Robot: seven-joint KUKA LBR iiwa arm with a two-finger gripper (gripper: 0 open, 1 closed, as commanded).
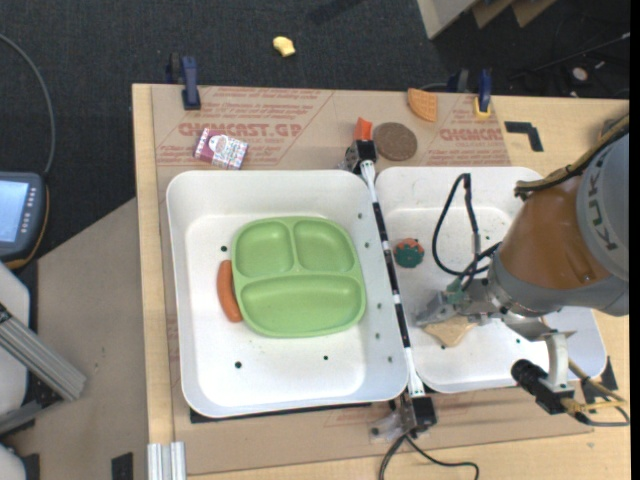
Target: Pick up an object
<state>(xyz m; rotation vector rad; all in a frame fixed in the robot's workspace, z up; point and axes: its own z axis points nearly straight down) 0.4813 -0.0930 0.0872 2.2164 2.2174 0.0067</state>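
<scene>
My gripper is low in the right bin, near its left wall, at the end of the grey arm with the orange band. A tan wedge-shaped piece lies on the bin floor right under and just in front of the gripper tip, partly covered by it. Whether it is gripped is not visible. A small teal and orange object rests further back in the same bin. In the left bin a green divided plate lies flat, with an orange sausage-shaped item along its left edge.
Behind the bins on the cardboard sit a brown disc, an orange wedge and a pink packet. A black cable loops over the right bin. Blue clamps hold the board's back edge.
</scene>
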